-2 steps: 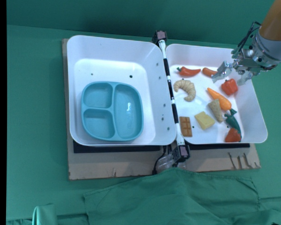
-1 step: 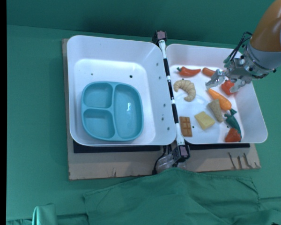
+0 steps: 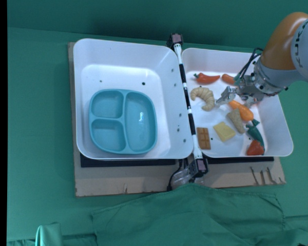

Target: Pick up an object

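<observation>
My gripper [image 3: 237,97] hangs low in the right bin [image 3: 277,132], open, its jaws spread just above an orange carrot-like piece [image 3: 243,111]. Nothing sits between them. A tan croissant [image 3: 204,97] lies just left of the gripper. Behind it are a red chili pepper [image 3: 208,78] and a small orange piece [image 3: 227,78]. In front lie a tan ginger-like piece [image 3: 236,121], a yellow cheese wedge [image 3: 224,131], a brown chocolate bar [image 3: 203,138], a teal-green item [image 3: 255,132] and a red-orange item [image 3: 255,148].
The left bin [image 3: 92,55] holds a light blue divided plate [image 3: 123,121]. A black-and-white striped bar [image 3: 187,101] runs between the bins. Both bins stand on a cardboard sheet [image 3: 123,186], with green cloth [image 3: 195,214] bunched in front.
</observation>
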Robot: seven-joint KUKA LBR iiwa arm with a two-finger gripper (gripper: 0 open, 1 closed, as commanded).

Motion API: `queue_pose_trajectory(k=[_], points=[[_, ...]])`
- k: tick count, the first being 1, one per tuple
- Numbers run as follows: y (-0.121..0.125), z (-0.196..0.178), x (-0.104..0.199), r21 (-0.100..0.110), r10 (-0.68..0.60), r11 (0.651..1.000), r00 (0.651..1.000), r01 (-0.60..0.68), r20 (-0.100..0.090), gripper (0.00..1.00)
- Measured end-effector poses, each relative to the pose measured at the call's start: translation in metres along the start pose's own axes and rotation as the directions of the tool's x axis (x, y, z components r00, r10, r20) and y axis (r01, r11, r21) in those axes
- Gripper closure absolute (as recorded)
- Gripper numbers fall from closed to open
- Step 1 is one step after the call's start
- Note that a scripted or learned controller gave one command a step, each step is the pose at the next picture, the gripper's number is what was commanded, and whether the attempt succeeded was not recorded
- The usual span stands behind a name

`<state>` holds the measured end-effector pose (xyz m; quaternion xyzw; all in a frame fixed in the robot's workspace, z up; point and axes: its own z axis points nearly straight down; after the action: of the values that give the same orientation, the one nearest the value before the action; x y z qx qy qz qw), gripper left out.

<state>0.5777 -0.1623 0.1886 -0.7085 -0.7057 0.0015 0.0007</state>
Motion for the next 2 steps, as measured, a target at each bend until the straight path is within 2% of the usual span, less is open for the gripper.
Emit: queue_pose_trajectory(k=[1, 2], points=[[0.003, 0.004, -0.002, -0.011, -0.001, 1.000, 1.000, 0.001, 0.002, 0.00], [0.005, -0.010, -0.004, -0.025, 0.002, 1.000, 1.000, -0.002, 0.008, 1.00]])
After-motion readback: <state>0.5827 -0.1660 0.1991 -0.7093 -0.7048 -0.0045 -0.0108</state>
